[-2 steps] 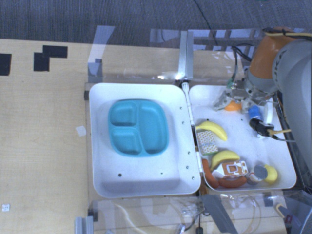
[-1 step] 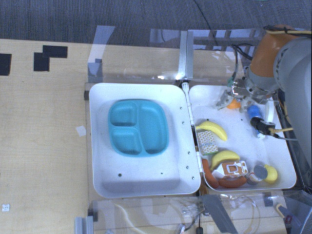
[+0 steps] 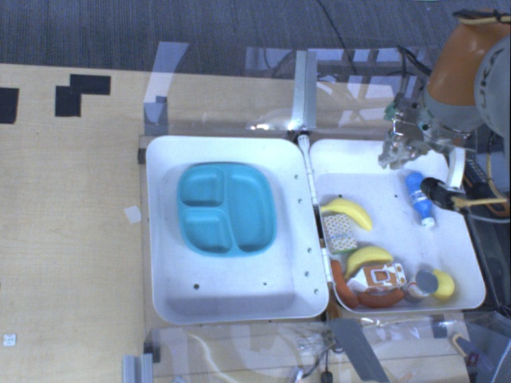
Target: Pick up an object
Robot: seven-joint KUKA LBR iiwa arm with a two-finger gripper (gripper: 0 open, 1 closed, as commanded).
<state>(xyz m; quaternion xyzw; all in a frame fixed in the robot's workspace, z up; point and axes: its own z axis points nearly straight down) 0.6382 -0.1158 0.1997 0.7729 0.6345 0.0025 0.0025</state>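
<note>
The right bin point(image 3: 375, 156) is serving as the reference landmark. The gripper point(image 3: 394, 152) is hovering above this bin's far right portion, hanging from the grey arm point(image 3: 467, 70) with its orange band. Whether the gripper is spread or pressed together cannot be told from this angle, and nothing is showing between its tips. A small blue bottle point(image 3: 417, 198) is lying just right of the gripper, near the bin's right wall. One banana point(image 3: 348, 211) is lying against the bin's left side, with a patterned pouch point(image 3: 339, 232) just beside it. A second banana point(image 3: 368, 257) is sitting nearer the bin's front edge, touching an orange-and-white carton point(image 3: 385, 278). A yellow round object point(image 3: 443, 285) is resting in the front right corner. A blue divided plate point(image 3: 227, 208) is lying in the left bin point(image 3: 168, 286), well apart from the gripper.
</note>
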